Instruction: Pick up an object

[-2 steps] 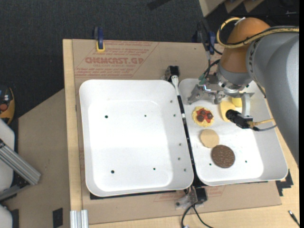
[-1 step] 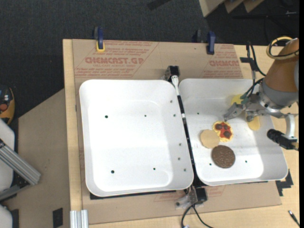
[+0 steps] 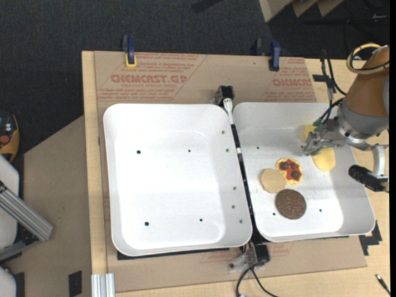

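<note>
In the right bin (image 3: 266, 125) lie a brown round disc (image 3: 290, 203), a pale tan round piece (image 3: 271, 180), a small yellow piece with red and dark spots (image 3: 290, 169) and a pale yellow lump (image 3: 324, 159). A small yellow item (image 3: 309, 131) shows by the gripper. My gripper (image 3: 314, 142) hangs low over the bin's right half, just left of the yellow lump and above the spotted piece. The arm's orange band (image 3: 369, 94) rises behind it.
The left bin (image 3: 167, 178) lies beside the right one, joined by a black strip. Both rest on a brown board (image 3: 154, 73) held by blue clamps (image 3: 129, 47) at the back. A black cable runs along the arm at right.
</note>
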{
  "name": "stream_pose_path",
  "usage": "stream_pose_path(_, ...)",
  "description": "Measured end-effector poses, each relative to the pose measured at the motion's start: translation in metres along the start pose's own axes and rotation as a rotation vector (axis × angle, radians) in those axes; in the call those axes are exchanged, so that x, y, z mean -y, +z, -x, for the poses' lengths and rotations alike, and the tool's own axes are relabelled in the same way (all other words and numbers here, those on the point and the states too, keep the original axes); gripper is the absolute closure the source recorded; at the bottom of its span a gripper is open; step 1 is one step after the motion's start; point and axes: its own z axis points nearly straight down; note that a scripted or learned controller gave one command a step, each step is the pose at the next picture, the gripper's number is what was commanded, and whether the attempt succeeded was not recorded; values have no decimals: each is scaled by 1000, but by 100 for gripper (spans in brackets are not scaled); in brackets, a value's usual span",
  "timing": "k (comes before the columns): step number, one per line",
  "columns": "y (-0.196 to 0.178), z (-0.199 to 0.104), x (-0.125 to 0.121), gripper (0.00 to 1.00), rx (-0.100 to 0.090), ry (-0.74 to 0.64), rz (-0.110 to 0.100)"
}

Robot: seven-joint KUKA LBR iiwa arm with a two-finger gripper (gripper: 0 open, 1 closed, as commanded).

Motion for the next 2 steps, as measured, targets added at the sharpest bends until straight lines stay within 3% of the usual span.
stream_pose_path(1,-88,-26,49,100,0,1,-2)
stream_pose_path(2,-37,-4,127,100,-2,6,-11)
